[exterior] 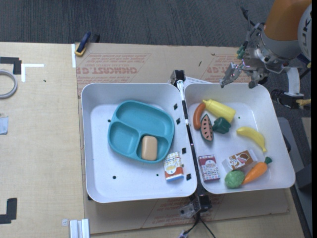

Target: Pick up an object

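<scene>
White plastic, both bins side by side on brown cardboard, seen from above at a slant. In the left bin sits a teal divided plate with a tan bread-like piece in its lower right compartment, and a small juice carton just off the plate's lower right corner. The right bin holds the toy food: a hot dog and a watermelon slice near the shared wall, a yellow bottle with a dark green piece just below it, a banana, a red carton, a second small box, a green vegetable and a carrot. The gripper hangs over the right bin's far rim, above everything, its fingers spread apart with nothing between them. Its orange-banded arm comes in from the upper right.
</scene>
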Controlling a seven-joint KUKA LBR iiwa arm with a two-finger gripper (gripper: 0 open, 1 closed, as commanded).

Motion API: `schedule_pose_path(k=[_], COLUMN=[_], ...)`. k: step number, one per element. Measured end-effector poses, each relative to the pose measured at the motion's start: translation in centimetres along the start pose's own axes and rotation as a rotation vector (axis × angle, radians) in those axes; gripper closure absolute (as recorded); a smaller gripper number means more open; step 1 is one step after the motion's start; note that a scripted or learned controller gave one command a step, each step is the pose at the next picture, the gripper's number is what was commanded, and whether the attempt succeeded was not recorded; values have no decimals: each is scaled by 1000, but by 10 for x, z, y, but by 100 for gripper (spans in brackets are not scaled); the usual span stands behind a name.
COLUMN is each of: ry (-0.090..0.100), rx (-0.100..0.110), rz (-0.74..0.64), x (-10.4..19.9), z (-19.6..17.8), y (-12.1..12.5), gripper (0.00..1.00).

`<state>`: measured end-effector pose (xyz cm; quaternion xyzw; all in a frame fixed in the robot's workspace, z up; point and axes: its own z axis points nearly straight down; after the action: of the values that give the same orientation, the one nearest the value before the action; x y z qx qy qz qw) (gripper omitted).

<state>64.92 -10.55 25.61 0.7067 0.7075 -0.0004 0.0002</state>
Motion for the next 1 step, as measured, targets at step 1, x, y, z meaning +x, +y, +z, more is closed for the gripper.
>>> schedule_pose_path(k=[1], ry=[0], rx=[1], rz=[-44], x=[0], z=[117], y=[-39], gripper=[0])
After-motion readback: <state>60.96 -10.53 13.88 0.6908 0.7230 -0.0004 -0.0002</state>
